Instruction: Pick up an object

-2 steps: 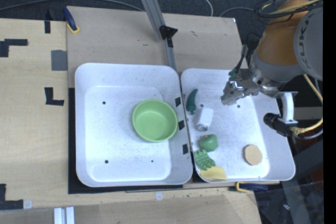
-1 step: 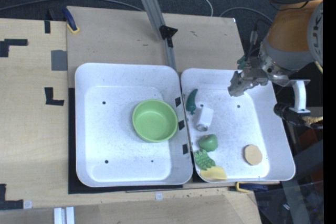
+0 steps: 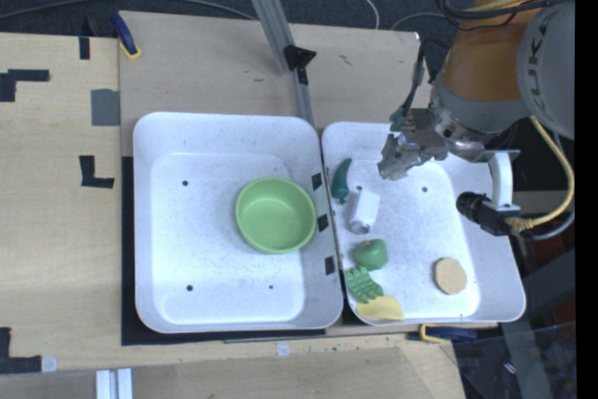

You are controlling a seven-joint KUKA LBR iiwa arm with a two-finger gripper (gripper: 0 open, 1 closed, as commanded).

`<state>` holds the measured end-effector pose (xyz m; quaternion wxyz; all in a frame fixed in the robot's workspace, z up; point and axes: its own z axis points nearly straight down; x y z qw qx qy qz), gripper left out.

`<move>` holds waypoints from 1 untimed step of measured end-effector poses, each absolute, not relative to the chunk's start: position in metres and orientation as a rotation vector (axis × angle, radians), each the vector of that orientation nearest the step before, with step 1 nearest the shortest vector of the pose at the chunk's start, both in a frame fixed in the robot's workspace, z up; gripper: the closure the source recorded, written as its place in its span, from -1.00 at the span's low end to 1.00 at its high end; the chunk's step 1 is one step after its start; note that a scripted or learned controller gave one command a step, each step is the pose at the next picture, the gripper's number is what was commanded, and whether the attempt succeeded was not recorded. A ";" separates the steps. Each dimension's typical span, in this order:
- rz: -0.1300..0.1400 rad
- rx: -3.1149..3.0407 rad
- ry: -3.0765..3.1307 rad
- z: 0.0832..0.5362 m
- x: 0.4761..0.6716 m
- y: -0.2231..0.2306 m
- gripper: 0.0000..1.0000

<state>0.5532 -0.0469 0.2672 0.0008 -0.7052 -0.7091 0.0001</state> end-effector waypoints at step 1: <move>0.004 -2.212 -2.225 0.244 0.540 0.004 1.00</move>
